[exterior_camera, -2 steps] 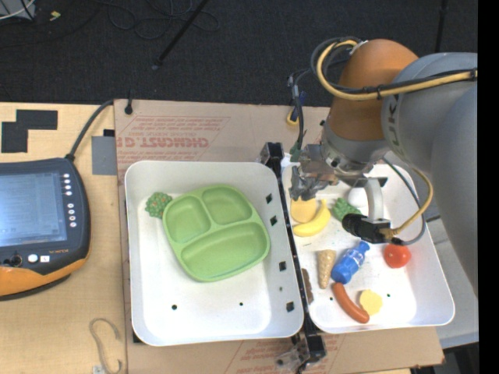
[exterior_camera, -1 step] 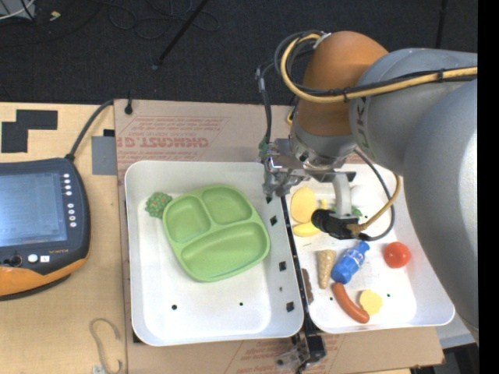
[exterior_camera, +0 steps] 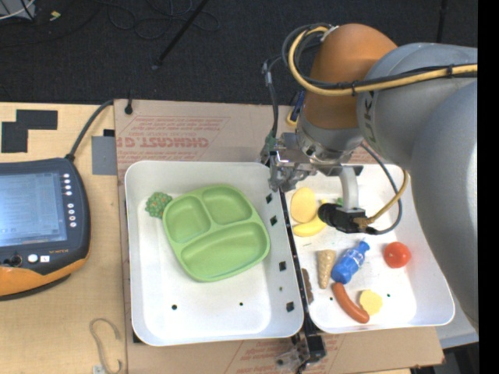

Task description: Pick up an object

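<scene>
Arm (exterior_camera: pixel 437 170): grey with an orange band, reaching in from the right above the right bin.
Gripper (exterior_camera: pixel 282 176): low over the far left corner of the right bin (exterior_camera: pixel 425 306), close to the wall it shares with the left bin; the view does not show how wide it stands or whether it has hold of anything.
Yellow round piece (exterior_camera: pixel 303 203): just beside the gripper, on the bin floor.
Yellow curved piece (exterior_camera: pixel 309 229): touching the round piece on its near side.
Beige cone (exterior_camera: pixel 325 268): nearer the front, by the shared wall, tip toward the front.
Blue bottle (exterior_camera: pixel 349 262): lying tilted, just beside the cone.
Red ball (exterior_camera: pixel 397 254): apart from the bottle, toward the right wall.
Red sausage (exterior_camera: pixel 350 303): lying slantwise near the front wall.
Yellow lump (exterior_camera: pixel 370 301): touching the sausage.
Left bin (exterior_camera: pixel 156 310): holds a green divided plate (exterior_camera: pixel 217 231), lying flat and turned askew.
Green floret (exterior_camera: pixel 158 202): at the plate's far left corner, touching it or nearly so.
Control tablet (exterior_camera: pixel 35 209): on the bench, well left of both bins.
</scene>
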Robot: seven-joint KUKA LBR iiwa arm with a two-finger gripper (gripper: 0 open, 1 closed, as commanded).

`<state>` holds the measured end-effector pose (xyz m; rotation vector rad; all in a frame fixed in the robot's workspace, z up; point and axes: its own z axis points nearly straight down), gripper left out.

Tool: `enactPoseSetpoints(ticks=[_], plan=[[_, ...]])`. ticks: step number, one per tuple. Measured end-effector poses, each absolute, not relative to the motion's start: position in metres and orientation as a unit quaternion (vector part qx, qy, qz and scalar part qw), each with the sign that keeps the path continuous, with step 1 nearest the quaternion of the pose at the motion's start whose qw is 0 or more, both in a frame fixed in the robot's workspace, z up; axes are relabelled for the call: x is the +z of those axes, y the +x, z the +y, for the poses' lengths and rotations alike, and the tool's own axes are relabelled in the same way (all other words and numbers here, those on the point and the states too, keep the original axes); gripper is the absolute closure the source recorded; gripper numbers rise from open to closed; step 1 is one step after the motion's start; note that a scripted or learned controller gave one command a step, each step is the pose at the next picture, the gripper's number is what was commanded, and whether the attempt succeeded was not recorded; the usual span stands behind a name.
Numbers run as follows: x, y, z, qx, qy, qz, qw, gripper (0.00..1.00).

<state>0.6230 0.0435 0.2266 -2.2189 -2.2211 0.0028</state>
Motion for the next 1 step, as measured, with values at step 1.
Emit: enactPoseSetpoints(ticks=[1], plan=[[0.2346, 0.6308, 0.0556, 0.0004, -0.707, -0.708, 0.001, 1.0]])
